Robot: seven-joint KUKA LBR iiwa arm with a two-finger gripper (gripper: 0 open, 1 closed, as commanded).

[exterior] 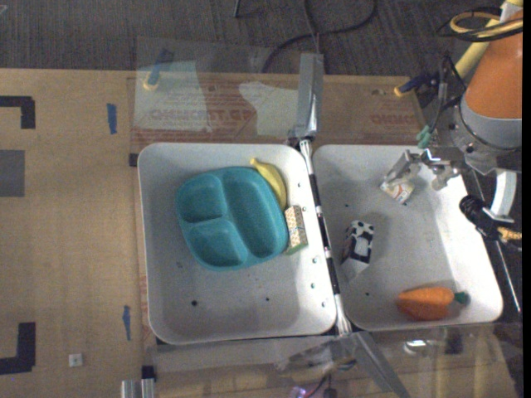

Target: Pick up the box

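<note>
Against the right side of the teal divided plate (pixel 231 219), in the left bin (pixel 166 297), lies the box (pixel 295 227): a small flat carton with a speckled, patterned face. Its long axis runs roughly from the far side of the bin toward the near side, parallel to the wall between the two bins, and one long edge touches the plate's rim. Any printing on it is too small to read. A banana (pixel 273 178) curves along the plate's far right corner, just beyond the box's far end.

Over the far part of the right bin (pixel 465 247) hangs the gripper (pixel 421 166), well apart from the box. Whether its fingers are spread or closed cannot be told from this angle. Just below it lies a small crumpled white object (pixel 398 189) with a red mark; whether the gripper touches it is unclear.

Elsewhere in the right bin, a black-and-white cow toy (pixel 358 242) sits near the dividing wall, and an orange carrot toy (pixel 428 301) with a green tip lies toward the near edge.

Faint reddish lettering shows on the cardboard (pixel 75 247) beyond the bins, under a clear sheet, but it cannot be read.
</note>
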